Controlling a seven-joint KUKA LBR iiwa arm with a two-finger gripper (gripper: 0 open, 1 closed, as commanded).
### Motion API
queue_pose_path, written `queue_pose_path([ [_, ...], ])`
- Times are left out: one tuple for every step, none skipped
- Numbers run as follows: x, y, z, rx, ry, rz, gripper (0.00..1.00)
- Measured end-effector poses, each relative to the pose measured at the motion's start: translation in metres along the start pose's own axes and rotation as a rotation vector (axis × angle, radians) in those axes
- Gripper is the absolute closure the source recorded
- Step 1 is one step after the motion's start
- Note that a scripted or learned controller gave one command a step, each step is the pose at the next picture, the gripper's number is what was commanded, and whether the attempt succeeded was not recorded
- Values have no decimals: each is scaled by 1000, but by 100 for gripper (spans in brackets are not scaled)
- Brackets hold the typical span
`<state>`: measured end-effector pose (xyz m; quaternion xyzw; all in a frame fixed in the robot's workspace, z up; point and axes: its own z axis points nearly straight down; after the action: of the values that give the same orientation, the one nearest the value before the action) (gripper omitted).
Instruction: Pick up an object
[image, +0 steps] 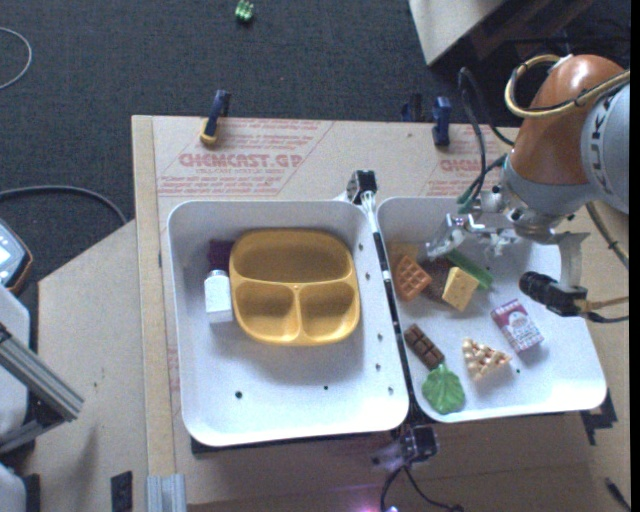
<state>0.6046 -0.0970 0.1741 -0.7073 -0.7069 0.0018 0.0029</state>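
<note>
Hand (450, 243) perhaps over waffle (411, 277), cheese (461, 288)

A: How many white bins are there?
B: Two, a left bin (190, 400) and a right bin (580, 385).
A: What's in the left one?
B: One yellow tray (295, 285), one white bottle (218, 297), one dark purple thing (220, 252).
A: And the right?
B: One waffle (411, 277), one chocolate bar (424, 346), one green leaf (443, 389), one pizza slice (484, 357), one red and white box (517, 326), one tan block (460, 288).
</note>
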Motion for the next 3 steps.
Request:
queue_pose_path([
  [-6,-7,48,1,0,1,0],
  [-6,-2,84,-13,3,0,0],
  [-7,1,67,-28,-2,0,100],
])
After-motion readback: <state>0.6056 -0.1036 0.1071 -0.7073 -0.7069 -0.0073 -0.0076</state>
